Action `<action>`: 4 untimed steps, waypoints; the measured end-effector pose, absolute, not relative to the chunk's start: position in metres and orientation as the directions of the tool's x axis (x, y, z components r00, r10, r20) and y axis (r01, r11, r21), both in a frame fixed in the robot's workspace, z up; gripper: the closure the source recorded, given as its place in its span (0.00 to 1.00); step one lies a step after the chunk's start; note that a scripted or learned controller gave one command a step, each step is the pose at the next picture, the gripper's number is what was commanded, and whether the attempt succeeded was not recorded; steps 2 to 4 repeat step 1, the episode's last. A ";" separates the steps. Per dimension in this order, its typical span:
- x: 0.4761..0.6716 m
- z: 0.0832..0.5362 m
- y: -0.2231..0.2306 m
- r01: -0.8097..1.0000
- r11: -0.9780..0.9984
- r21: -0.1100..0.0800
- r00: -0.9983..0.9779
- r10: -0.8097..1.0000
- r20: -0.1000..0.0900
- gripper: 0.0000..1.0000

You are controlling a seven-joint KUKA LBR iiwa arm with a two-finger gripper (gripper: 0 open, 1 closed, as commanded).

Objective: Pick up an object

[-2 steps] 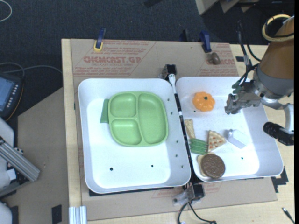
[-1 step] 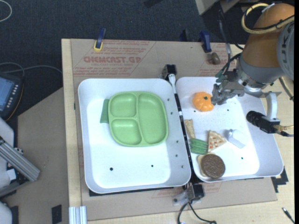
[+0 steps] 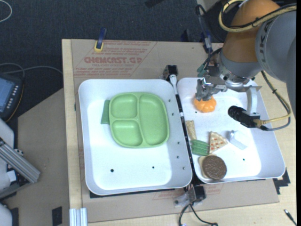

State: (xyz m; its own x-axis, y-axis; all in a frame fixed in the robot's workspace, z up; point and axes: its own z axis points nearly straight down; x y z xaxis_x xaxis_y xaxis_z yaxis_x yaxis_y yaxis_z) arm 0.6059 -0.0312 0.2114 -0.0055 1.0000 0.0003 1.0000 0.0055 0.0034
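Two white bins sit side by side on the surface (image 3: 75, 60). The left bin (image 3: 94, 164) holds one green tray (image 3: 138, 119). The right bin (image 3: 268, 159) holds one orange (image 3: 206, 105), one brown cookie (image 3: 214, 167), one pizza slice (image 3: 216, 141), one green piece (image 3: 200, 147) and one small grey piece (image 3: 236, 140). The tool (image 3: 205, 94) sits directly over the orange, touching its top; whether it is wide or narrow cannot be told

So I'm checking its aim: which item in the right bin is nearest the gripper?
The orange fruit, right under the gripper at the bin's far end; the other items lie nearer the camera.
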 end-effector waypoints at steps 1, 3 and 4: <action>0.619 0.217 0.012 1.000 0.005 0.004 -0.005 1.000 0.001 1.00; 0.619 0.217 0.012 1.000 0.005 0.004 -0.005 1.000 0.001 1.00; 0.619 0.217 0.012 1.000 0.005 0.004 -0.005 1.000 0.001 1.00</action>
